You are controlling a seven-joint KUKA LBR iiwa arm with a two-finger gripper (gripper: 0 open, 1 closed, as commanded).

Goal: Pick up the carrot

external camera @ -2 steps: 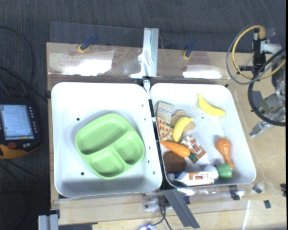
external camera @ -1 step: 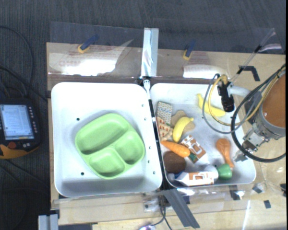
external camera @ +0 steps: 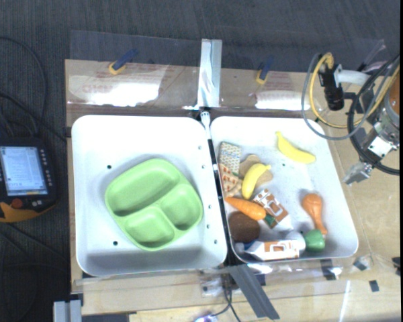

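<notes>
Carrot lies untouched in the right bin, toward its 8 o'clock side, between a brown ball below and a banana above; lifting is judged wholly undone. Two bananas, one carrot, one green tray in the left bin. Gripper waits outside at 3 o'clock; grip state cannot be told

Left of the gripper, the carrot lies hemmed by a banana, brown fruit and small carton; open floor nearer the gripper.
</notes>
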